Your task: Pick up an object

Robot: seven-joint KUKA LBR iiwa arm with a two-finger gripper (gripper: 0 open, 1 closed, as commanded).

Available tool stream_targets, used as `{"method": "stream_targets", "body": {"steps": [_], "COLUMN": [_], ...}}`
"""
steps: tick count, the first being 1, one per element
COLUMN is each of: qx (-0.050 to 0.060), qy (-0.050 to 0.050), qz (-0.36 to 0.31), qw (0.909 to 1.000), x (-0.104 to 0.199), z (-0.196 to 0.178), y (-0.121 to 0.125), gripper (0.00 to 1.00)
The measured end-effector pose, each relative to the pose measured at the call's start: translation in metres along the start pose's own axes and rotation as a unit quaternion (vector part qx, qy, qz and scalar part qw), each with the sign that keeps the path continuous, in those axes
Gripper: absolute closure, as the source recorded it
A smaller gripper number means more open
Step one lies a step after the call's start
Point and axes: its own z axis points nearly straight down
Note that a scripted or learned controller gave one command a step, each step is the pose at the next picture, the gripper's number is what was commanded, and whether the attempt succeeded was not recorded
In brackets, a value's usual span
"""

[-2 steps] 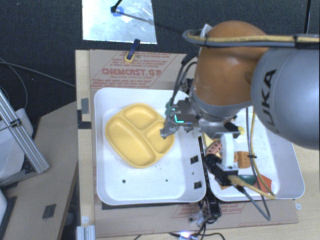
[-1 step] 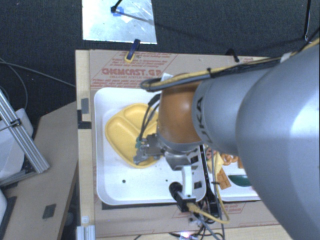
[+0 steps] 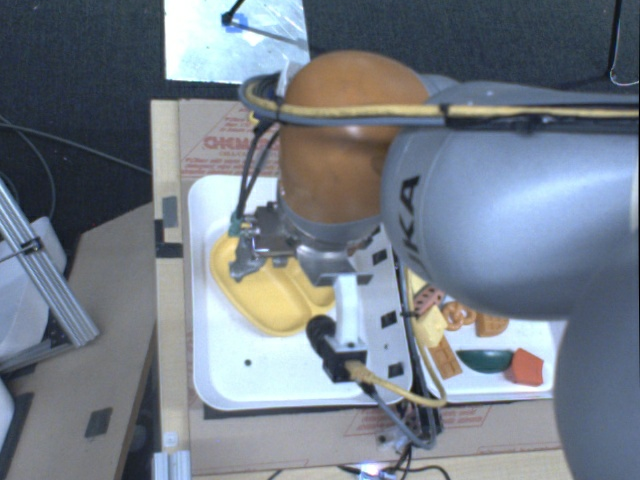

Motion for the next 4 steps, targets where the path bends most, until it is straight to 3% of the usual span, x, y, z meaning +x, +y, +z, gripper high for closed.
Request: {"method": "stream_targets", "body": {"steps": [1, 2, 3, 4], "qx": [0.011, -0.001, 0.004, 0.006], "qy": [-0.007, -0.003, -0.003, -0.005], "qz": [0.006, 0.005, 0.003, 0.004], "qw": [0.9999, 1.0000, 1.0000, 1.0000], "x": [-0.009, -0.015, -0.014, -0.010], "z": [0.178, 0.108, 0.102, 0.180], "y": [0.027, 0.126, 0.122, 0.173], "gripper": [0.00, 0.00, 1.00, 1.00]}}
